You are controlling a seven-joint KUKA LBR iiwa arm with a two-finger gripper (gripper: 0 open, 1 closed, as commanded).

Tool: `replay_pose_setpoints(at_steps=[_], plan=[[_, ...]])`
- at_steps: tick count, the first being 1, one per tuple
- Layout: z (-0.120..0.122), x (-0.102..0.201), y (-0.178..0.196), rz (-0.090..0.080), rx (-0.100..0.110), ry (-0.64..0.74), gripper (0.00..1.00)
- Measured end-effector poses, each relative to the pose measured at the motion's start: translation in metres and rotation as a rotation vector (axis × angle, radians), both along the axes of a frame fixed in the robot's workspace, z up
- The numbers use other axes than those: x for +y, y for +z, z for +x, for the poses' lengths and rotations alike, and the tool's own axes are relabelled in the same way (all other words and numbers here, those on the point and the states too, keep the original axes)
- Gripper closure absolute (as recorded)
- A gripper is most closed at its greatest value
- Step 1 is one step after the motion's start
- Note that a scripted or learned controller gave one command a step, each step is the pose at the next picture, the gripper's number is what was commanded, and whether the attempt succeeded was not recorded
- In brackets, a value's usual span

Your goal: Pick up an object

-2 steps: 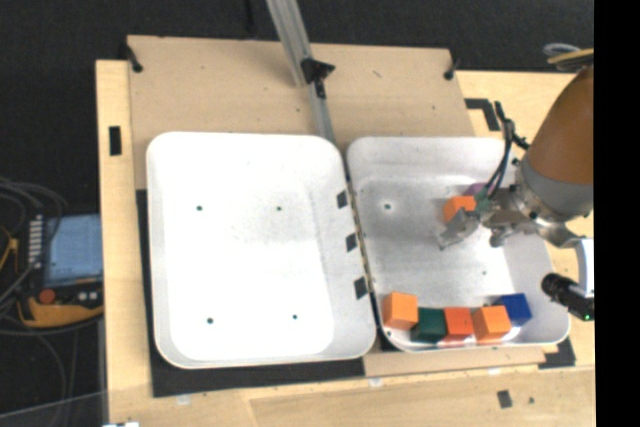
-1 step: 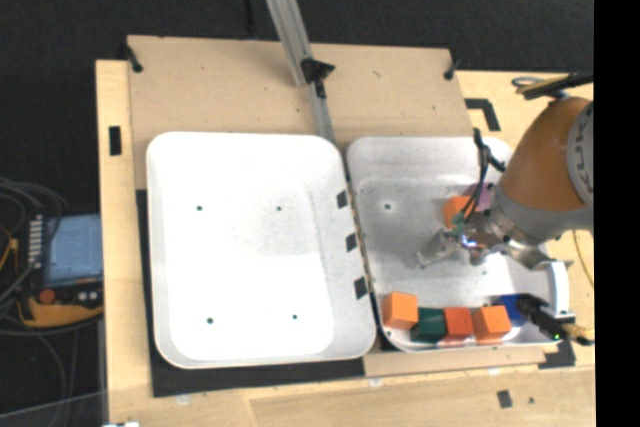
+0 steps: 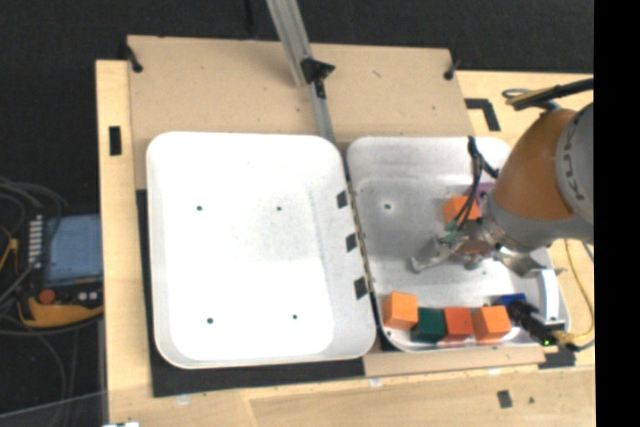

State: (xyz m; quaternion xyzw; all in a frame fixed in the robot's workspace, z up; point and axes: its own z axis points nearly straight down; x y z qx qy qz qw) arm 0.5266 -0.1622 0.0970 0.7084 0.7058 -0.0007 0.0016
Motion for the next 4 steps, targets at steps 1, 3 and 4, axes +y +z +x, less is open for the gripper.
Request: replay_pose_setpoints(at_steps=[1,3,4], plan=[[0.001,0.000,0.013,0.002,-0.005,-0.009,1.00],[0.014,-0.007,0.121,0.001,-0.006,0.008,1.00],[0.019,0.052,0.117,0.004,0.000,0.011,1.00]])
